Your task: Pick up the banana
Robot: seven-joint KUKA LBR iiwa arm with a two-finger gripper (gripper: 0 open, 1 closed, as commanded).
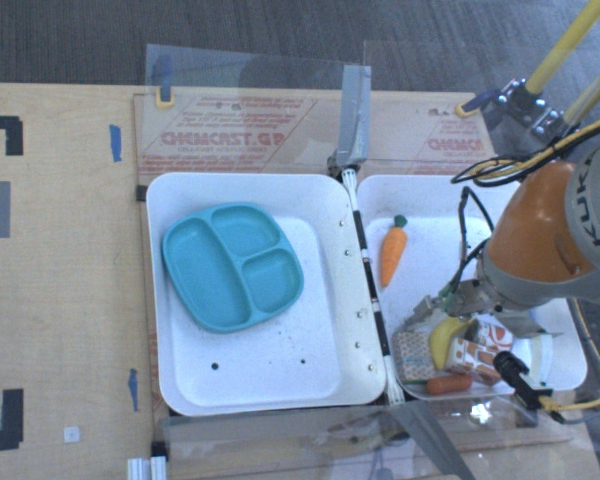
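Observation:
The banana (444, 340) is small and yellow and lies near the front of the right bin (430, 230). It is wedged between a patterned packet (412, 354) and a red-and-white carton (483, 348). My gripper (448, 308) hangs low over the bin, just above and behind the banana's upper end, and its tip is partly lost among the clutter. The orange band (540, 230) and grey wrist (515, 290) rise up to the right behind it.
An orange carrot (392, 252) lies at the back left of the right bin. A red sausage (448, 384) lies along its front wall. A blue divided plate (234, 265) rests in the left bin (280, 368). Cables (510, 168) hang at the right.

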